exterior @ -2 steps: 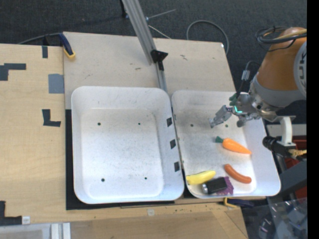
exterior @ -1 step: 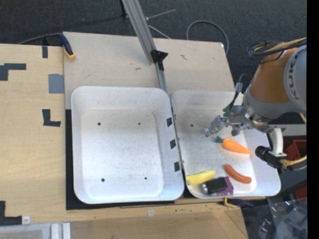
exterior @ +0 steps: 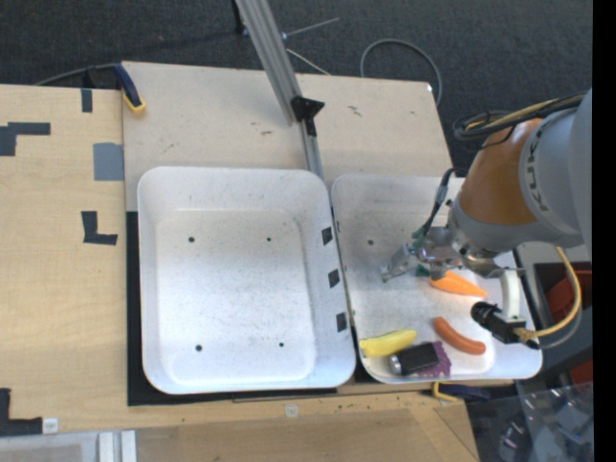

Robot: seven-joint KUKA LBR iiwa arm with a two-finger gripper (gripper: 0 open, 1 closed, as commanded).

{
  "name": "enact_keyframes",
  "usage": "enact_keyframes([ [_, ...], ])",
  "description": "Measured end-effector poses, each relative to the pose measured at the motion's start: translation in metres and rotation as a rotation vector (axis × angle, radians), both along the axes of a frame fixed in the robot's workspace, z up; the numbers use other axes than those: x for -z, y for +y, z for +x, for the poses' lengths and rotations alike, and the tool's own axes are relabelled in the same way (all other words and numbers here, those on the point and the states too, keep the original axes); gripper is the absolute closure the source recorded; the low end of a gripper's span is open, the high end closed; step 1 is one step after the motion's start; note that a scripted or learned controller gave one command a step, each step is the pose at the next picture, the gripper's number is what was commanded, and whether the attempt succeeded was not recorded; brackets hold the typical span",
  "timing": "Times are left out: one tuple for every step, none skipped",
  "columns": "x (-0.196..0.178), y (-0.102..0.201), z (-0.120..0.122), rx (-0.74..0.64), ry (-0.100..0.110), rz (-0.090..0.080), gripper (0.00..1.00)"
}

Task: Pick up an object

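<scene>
2 white bins (exterior: 154, 258). Right bin's near edge: 1 yellow piece (exterior: 387, 343), 1 orange carrot (exterior: 458, 284), 1 sausage (exterior: 459, 336), 1 black block (exterior: 417, 358).

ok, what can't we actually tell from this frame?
- Gripper in the camera view: too small and blurred to tell whether it holds anything.
- Orange carrot-like item: its upper end is hidden under the arm's wrist.
- Dark object by the yellow item: too small to identify; the purple piece beside it is partly covered.
- Right bin: its right wall is covered by the arm.
</scene>
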State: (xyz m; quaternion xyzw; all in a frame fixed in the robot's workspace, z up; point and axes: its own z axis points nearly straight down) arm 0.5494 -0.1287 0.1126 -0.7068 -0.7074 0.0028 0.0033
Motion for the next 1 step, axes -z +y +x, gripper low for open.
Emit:
enact_keyframes([
  [0.0248, 0.0003, -0.0003, 0.000, -0.007, -0.002, 0.00],
])
